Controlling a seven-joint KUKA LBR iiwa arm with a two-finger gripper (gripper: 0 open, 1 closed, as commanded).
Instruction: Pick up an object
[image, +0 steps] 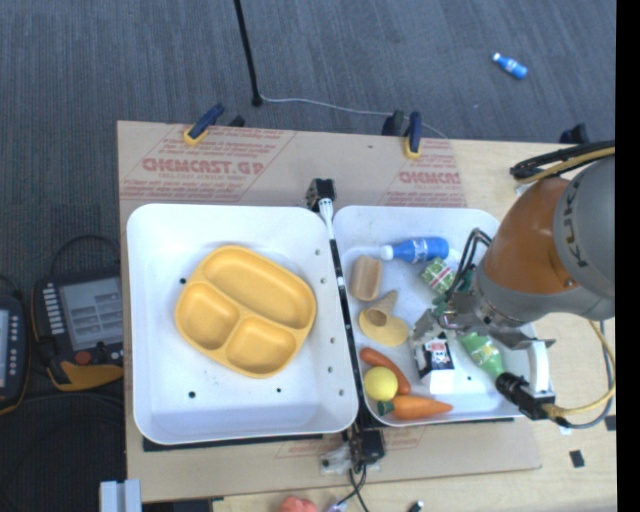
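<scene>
- Arm (545, 250) reaches in from the right, low over the right bin (480, 218); orange band above the wrist hides much of the bin's right half.
- Pincer (437, 325) sits down among the clutter at the bin's middle, just above a small black-and-white box (437, 362); cannot tell how far open it is or whether it has hold of anything.
- Right bin contents: blue and white bottle (415, 249) near the top, tan wooden pieces (366, 278) below it, a beige cup-like piece (383, 326) by the pincer.
- Green patterned item (437, 273) right of the bottle, green bottle (480, 351) just right of the box.
- Lemon (380, 384) at the front, lying between two carrots (418, 406).
- Left bin (160, 240) carries a yellow three-compartment tray (245, 309), tilted diagonally.
- Both bins rest on the cardboard-topped desk (200, 160), blue and yellow clamps at the back edge.
</scene>
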